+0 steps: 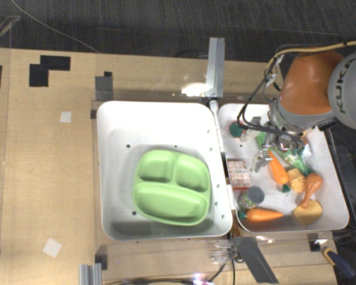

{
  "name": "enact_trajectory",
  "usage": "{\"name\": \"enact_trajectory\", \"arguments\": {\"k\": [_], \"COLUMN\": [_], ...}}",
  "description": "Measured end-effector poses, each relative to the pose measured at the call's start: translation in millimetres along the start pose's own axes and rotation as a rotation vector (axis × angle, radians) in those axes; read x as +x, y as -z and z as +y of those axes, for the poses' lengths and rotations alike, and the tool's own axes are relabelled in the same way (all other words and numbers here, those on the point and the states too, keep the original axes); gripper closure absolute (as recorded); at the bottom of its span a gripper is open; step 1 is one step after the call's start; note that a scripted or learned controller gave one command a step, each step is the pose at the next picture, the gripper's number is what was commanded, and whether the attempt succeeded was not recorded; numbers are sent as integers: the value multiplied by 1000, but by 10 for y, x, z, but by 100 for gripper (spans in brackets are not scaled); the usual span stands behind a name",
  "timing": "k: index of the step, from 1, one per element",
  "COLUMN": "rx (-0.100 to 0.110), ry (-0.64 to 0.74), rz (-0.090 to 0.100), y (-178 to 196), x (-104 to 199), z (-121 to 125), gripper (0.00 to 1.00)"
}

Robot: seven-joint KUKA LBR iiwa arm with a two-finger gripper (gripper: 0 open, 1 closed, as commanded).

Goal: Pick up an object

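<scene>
1. We see a light wooden bench (41, 177) that fills most of the view, with some black square marks (47, 69) at its far left and small pale patches on the near left. Beyond the bench, at the far side, there is a dark grey carpet floor (136, 10), and a thin cable (59, 31) runs across it.
2. On the bench stands the left bin (115, 159), white and shallow. In it lies a green divided tray (173, 186) with three compartments, a little tilted, nearer to the right wall of this bin.
3. A grey metal post (216, 64) stands at the far side, between the two bins.
4. The right bin (338, 209) touches the left one. It holds a small box with a red and white pattern (238, 173) near its left wall; the print is too small for us to read. Near it lie a grey round piece (254, 193) and a long orange carrot (262, 215) at the near wall.
5. More to the right we see a smaller orange carrot (277, 172), a brown drumstick shape (311, 187) and a pale yellow piece (308, 212), all close together.
6. The gripper (272, 153) hangs low over the far middle of the right bin, just above the smaller orange carrot and some green things. We cannot tell how its jaws stand.
7. On the grey arm (350, 94) at the right edge we read the letters "KU" of the KUKA name, beside the orange band (305, 85).
</scene>
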State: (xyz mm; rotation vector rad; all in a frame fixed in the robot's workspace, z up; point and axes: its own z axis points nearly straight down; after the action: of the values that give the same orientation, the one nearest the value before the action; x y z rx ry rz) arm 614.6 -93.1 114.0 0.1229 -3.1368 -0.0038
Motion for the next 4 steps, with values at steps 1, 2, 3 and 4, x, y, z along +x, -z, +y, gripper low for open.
{"name": "enact_trajectory", "arguments": {"k": [1, 2, 3, 4], "rx": [5, 8, 12, 4], "ry": [-58, -51, 132, -67], "rz": [-18, -34, -27, -16], "y": [-242, -90, -214, 823], "x": [415, 364, 895, 474], "z": [-299, -288, 129, -93], "gripper": [0, 100, 100, 100]}}
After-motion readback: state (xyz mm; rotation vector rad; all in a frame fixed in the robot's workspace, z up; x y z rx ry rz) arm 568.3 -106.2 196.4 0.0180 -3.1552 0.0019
